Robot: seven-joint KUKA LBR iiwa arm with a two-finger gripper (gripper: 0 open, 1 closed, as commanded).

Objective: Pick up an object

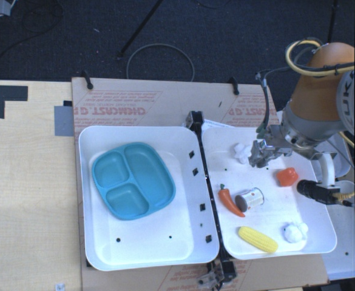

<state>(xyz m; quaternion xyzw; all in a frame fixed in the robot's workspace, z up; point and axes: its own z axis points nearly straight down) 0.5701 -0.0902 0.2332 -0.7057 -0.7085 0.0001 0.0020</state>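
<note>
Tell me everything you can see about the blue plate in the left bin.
The blue plate is a teal, plastic-looking divided tray with rounded corners and three compartments: two smaller ones and a larger one. It lies flat, right side up, turned at a slant on the floor of the left bin, toward its upper left. Nothing rests in it or touches it.

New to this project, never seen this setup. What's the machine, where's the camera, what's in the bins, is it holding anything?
One fixed camera looks down at a slant on a bench with two shallow white bins. The machine is a robot arm, grey with an orange band, reaching in from the right; its gripper hangs over the right bin. The left bin holds a blue divided plate. The right bin holds a toy red chili pepper, a small metal can, a yellow corn cob, an orange-red piece and two white lumps. I can't see anything gripped; the fingers are too small to read.
</note>
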